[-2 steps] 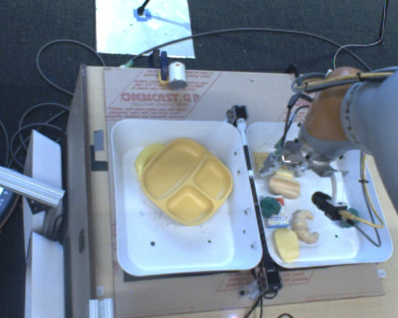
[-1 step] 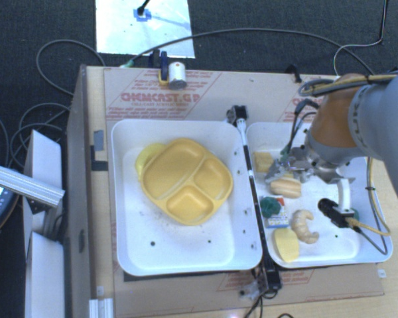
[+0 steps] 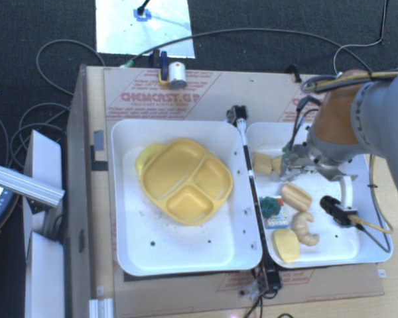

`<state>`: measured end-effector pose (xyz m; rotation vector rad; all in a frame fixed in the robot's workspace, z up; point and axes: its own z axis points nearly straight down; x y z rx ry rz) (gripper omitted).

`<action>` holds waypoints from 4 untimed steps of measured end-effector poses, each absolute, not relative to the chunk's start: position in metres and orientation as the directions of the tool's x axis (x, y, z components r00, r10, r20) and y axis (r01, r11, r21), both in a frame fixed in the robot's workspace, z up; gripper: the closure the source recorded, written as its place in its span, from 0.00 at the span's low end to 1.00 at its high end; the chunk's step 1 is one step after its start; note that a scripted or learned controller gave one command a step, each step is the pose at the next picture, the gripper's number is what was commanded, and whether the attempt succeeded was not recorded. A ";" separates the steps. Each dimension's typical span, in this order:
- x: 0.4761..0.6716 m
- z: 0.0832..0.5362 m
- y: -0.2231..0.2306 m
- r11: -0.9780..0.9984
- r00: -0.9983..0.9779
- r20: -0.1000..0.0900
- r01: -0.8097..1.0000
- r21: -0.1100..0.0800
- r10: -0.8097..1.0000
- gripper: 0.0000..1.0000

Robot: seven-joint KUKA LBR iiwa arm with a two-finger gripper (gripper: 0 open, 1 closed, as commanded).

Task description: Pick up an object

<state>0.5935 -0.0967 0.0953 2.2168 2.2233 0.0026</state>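
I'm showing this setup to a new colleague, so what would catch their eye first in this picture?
First the big yellow divided plate, lying in the left bin. Next the grey arm with its orange band, reaching in from the right over the right bin. Below it lies a cluster of small toy foods, among them a tan bread roll and a croissant.

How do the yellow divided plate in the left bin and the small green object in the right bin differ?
The yellow divided plate is far larger than the small green object. The plate is pale yellow with three compartments; the green object is dark green and lumpy. The plate lies near the middle of its bin, the green object close to the divider. Both rest on a white bin floor.
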 end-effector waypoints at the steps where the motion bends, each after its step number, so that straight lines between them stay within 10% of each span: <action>1: 0.594 0.095 -0.097 0.003 -0.003 0.000 1.000 0.003 1.000 0.00; 2: 0.521 0.084 -0.103 0.001 -0.001 0.000 1.000 0.000 1.000 0.00; 3: 0.522 0.095 -0.103 0.002 -0.002 0.000 1.000 0.003 1.000 1.00; 4: 0.603 0.185 -0.056 0.004 -0.004 0.000 1.000 0.004 1.000 1.00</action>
